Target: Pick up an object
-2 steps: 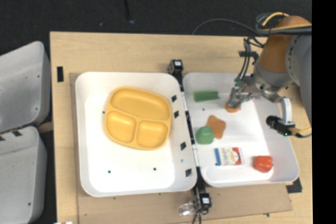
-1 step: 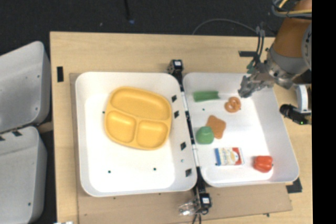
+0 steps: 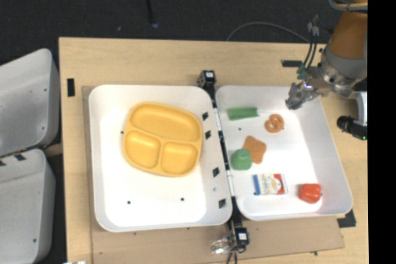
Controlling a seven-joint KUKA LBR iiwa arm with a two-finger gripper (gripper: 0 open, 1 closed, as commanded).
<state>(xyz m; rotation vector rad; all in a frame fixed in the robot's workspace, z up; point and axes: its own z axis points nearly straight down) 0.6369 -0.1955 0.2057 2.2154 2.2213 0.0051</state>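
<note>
My gripper (image 3: 297, 97) hangs over the far right corner of the right bin (image 3: 328, 139), above the bin wall. In that bin lie a green bar (image 3: 242, 112), an orange ring-shaped piece (image 3: 275, 123), a brown flat piece (image 3: 254, 148), a green round object (image 3: 241, 160), a small white carton with red and blue print (image 3: 269, 184) and a red pepper-like object (image 3: 310, 193). The orange ring-shaped piece is the closest to the gripper, below and to its left. Nothing shows between the fingers.
The left bin (image 3: 105, 195) holds a yellow divided plate (image 3: 163, 138). Black clips (image 3: 207, 78) sit along the seam between the bins. A cable (image 3: 260, 28) arcs over the bench behind the right bin.
</note>
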